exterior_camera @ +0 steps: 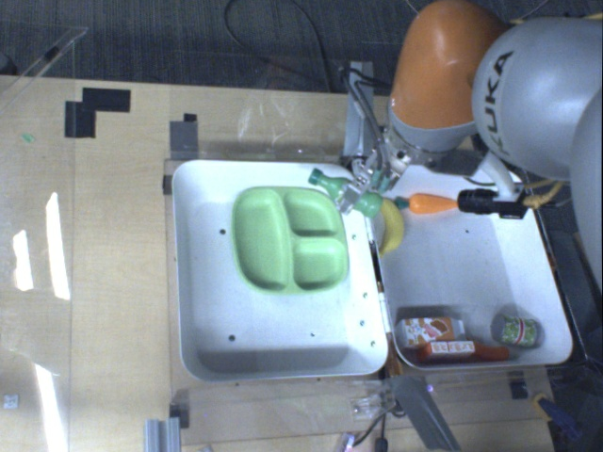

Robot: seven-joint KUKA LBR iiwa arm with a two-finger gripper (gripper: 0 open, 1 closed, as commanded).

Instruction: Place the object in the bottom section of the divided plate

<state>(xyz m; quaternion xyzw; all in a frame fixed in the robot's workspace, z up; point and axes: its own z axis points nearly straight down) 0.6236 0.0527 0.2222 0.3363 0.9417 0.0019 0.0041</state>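
Jaws (363, 194): low over the wall between the two bins, at the far right corner of the divided plate; apart or together, cannot tell. A teal piece sits at the tips, grasp unconfirmed.
Banana (391, 229): just near of the jaws, in the right bin (471, 281) against the dividing wall; likely the object, not yet on the plate.
Carrot (431, 204): right of the jaws, far end of the right bin.
Divided plate (287, 240): green, centred in the left bin (203, 281) so every section is reachable.
Packets (443, 339), can (516, 330): near edge, clear of the work.
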